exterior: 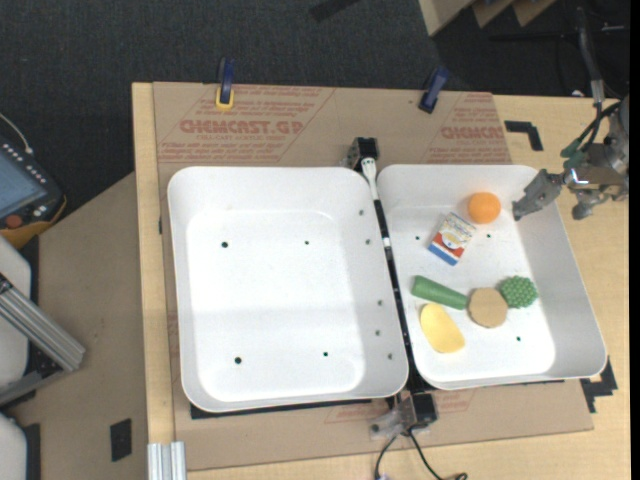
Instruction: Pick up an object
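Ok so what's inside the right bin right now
The right bin holds an orange ball, a small white carton, a green stick, a yellow piece, a tan disc and a bumpy green ball. The disc covers part of the green ball.

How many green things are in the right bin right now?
2. A green stick lies mid-bin, just above the yellow piece; a bumpy green ball sits right of the tan disc, touching it.

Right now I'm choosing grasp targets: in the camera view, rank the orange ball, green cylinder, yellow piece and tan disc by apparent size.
1. yellow piece
2. green cylinder, looking close to it, so their order is unsure
3. tan disc
4. orange ball, the smallest
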Available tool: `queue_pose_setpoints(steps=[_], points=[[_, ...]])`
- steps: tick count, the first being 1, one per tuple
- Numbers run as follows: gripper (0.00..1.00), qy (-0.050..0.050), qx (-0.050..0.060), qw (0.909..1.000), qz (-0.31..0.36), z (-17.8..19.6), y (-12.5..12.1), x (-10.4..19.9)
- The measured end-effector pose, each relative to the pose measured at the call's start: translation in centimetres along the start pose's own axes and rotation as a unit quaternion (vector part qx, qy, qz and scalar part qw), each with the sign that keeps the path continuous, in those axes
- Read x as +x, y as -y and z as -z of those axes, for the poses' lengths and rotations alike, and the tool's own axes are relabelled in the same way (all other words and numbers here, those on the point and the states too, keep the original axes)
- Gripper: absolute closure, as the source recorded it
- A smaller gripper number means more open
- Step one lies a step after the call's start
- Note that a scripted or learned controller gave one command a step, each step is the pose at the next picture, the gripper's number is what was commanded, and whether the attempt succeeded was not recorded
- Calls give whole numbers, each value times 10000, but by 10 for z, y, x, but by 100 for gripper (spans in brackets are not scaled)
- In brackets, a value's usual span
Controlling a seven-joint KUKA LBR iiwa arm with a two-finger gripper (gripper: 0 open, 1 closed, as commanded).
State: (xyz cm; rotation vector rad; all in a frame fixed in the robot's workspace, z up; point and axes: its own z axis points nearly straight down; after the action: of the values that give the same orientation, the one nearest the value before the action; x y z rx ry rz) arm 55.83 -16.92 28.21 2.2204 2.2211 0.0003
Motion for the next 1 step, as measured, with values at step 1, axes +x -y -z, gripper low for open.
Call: queue_pose_setpoints(steps=[1], points=[[100, 7, -15, 10000, 4, 11, -1, 0]])
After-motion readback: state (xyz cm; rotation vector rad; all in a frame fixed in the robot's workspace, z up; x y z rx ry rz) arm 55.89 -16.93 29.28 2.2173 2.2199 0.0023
